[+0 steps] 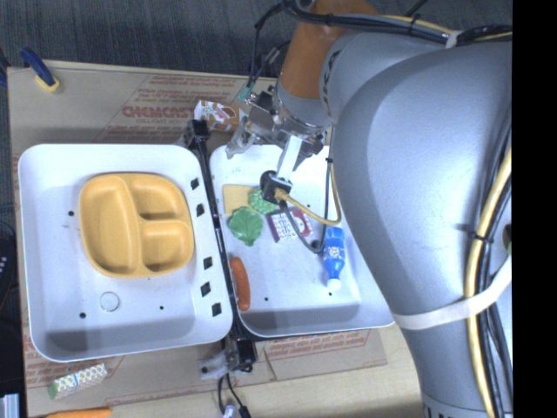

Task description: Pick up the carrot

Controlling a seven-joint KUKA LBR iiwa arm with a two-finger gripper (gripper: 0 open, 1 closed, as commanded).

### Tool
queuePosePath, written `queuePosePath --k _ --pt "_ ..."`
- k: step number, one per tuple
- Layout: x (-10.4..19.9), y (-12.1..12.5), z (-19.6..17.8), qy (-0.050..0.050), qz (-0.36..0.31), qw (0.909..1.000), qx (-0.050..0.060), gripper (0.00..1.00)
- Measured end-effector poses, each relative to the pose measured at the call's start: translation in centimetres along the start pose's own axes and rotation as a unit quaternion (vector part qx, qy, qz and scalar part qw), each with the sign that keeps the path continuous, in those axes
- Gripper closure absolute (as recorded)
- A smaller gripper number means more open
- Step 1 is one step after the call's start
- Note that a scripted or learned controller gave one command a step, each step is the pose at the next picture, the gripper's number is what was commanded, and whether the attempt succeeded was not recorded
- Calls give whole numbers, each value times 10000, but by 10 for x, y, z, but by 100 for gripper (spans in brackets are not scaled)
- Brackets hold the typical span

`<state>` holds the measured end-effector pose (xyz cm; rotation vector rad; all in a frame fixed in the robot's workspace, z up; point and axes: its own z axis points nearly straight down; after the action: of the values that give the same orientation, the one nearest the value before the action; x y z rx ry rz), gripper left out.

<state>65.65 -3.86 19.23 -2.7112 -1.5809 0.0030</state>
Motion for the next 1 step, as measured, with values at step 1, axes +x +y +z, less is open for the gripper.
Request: queuePosePath --k 1 --pt "1 -1 1 -10 -381 9993 25 0"
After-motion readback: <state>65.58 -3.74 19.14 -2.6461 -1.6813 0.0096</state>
